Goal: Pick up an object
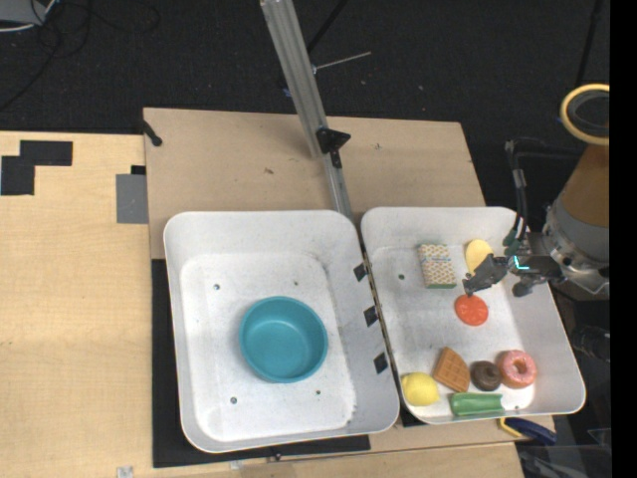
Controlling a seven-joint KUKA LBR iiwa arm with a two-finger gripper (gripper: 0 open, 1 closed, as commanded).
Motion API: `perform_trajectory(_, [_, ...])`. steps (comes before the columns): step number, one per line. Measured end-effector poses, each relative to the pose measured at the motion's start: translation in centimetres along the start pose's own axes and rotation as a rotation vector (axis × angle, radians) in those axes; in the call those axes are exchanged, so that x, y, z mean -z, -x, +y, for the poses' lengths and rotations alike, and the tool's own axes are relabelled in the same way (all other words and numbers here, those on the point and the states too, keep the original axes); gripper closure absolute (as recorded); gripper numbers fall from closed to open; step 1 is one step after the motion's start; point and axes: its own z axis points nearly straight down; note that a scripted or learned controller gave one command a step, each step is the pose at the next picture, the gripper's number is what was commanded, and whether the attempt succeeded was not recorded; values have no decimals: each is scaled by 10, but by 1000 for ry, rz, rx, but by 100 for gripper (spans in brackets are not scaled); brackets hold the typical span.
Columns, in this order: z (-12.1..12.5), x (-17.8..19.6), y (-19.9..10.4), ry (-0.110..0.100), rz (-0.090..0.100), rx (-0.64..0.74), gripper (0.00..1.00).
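Note:
The right bin (398, 237) holds several toy foods. Among them are a red round piece (473, 311), a yellow oval piece (478, 255) and a pale green speckled block (436, 264). Along its near side lie a waffle-like piece (451, 369), a brown donut (486, 374), a pink donut (518, 368), a yellow lemon (420, 389) and a green piece (475, 403). My gripper (500, 283) reaches in from the right and hovers just above and right of the red piece. It is open, with nothing between its dark fingers (478, 279).
The left bin (199, 257) holds a teal bowl (284, 339). A metal rail (304, 78) slants down from the top toward the divide between the bins. The grey arm (582, 222) stands over the right bin's right rim.

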Motion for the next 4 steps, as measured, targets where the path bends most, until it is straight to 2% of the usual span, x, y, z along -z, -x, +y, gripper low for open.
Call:
perform_trajectory(1, [0, 0, 0, 0, 0, 0, 0])
perform_trajectory(4, [-5, -147, -17, -3, 1, 0, 0])
